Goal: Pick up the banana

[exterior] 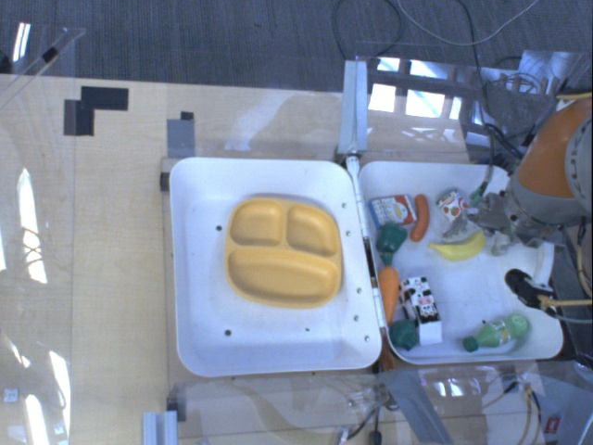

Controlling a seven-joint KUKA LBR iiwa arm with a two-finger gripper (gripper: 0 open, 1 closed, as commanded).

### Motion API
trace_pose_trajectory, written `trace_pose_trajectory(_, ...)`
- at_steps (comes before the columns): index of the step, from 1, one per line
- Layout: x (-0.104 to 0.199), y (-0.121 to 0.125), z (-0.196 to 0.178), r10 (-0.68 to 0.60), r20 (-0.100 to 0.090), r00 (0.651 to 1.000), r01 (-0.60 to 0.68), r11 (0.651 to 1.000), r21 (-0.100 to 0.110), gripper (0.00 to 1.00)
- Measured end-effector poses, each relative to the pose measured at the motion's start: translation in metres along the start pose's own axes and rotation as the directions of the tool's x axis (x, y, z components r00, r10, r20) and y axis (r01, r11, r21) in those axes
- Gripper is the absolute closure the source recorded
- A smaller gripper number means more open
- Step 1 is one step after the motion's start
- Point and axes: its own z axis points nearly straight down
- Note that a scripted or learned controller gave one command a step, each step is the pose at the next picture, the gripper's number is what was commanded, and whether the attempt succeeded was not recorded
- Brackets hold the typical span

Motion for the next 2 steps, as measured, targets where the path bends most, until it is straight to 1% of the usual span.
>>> trace_pose_trajectory(1,0.002,0.002,-0.012,-0.006,0.001,1.0,0.006,1.0,-0.007,1.0)
trace_pose_trajectory(2,0.045,0.038,-0.109,-0.038,0.004,0.999,0.038,0.999,-0.002,1.0)
